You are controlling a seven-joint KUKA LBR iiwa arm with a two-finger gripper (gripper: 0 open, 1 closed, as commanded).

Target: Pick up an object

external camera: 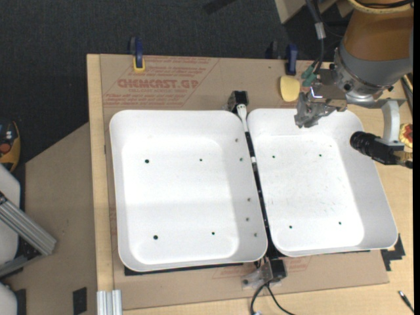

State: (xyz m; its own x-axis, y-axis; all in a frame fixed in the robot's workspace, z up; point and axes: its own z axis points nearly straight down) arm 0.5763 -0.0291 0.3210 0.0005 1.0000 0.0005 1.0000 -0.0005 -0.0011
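Observation:
My gripper hangs over the far edge of the right white bin, near its back left corner. Just left of the wrist and a little farther back, a pale yellow rounded object shows against the cardboard behind the bin. A small green piece sits beside it, close against the wrist. Whether either one touches the gripper cannot be made out.
The left white bin lies beside the right one, with a black strip along the seam. Both rest on a cardboard sheet held by two blue clamps at the back. An aluminium rail lies at far left.

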